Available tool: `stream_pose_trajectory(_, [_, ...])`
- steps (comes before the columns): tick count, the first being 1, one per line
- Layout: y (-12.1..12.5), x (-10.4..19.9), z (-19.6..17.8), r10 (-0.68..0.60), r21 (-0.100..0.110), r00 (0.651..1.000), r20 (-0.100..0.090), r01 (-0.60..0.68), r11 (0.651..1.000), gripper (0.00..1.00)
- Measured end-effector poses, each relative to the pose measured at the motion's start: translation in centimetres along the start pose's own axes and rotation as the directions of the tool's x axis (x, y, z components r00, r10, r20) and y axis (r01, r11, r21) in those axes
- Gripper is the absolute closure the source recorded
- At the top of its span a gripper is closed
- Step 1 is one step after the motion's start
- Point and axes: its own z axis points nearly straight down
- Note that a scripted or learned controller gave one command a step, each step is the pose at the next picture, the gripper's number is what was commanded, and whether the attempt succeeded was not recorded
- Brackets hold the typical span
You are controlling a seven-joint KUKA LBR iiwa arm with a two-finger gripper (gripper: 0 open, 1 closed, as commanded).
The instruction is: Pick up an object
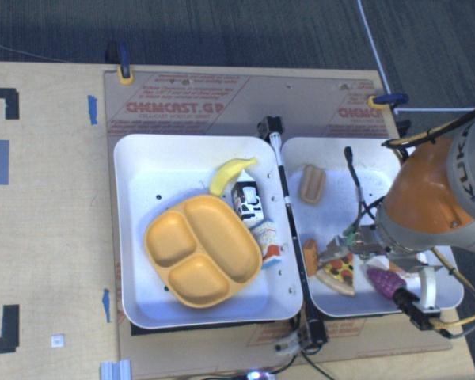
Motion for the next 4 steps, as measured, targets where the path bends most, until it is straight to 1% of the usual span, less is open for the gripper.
stream_pose_trajectory(1, [0.2,-0.4,-1.1,0.005,-0.01,1.0,0.01,-0.004,1.0,1.0])
stream_pose_trajectory(2, [-0.3,6.0,-9.6,-0.001,0.016,1.0,-0.006,0.001,1.0,1.0])
stream_pose_trajectory(3, [4.3,-2.2,-6.8,0.001,0.016,1.0,-0.003,-0.001,1.0,1.0])
stream_pose_trajectory(4, [6.5,-2.6,-7.2,-0.001,0.015,1.0,-0.004,0.001,1.0,1.0])
